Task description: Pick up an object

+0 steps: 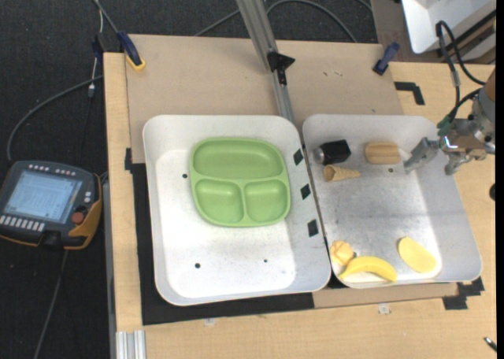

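No text, label, brand or number can be read anywhere on the bench or in the bins. The pendant [49, 204] lying left of the bench has a lit screen, but whatever it displays is too small and blurred to make out.

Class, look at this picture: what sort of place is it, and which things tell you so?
Probably a robotics lab: a robot gripper reaches over white bins of toy food such as a banana, and a teach pendant lies beside the bench.
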Available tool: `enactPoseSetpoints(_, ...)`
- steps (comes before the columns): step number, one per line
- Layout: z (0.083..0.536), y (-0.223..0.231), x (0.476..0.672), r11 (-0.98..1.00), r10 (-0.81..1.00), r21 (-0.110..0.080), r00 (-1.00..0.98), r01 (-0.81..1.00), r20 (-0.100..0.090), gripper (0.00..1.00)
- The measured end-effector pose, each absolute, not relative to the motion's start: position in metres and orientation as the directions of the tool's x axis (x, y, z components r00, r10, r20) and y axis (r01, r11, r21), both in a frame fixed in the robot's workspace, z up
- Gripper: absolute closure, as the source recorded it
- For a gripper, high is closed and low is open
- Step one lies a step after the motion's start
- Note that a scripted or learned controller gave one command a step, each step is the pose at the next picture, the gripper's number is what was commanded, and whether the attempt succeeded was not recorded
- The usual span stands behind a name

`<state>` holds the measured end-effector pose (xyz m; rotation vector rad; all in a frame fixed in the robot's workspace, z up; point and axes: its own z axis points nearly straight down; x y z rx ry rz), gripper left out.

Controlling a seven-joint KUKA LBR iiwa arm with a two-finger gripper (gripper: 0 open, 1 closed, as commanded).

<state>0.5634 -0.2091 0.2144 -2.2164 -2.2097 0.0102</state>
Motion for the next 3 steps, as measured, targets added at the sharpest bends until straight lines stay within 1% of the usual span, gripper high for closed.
enactPoseSetpoints(1, 0.221, -0.209, 0.566, 0.001, 1.000, 0.000, -0.001, 1.000, 0.000, 0.00)
enactPoseSetpoints(2, 0.162, -0.209, 0.574, 0.001, 1.000, -0.005, -0.001, 1.000, 0.002, 0.00)
enactPoseSetpoints(3, 0.103, -0.200, 0.576, 0.001, 1.000, -0.007, -0.001, 1.000, 0.003, 0.00)
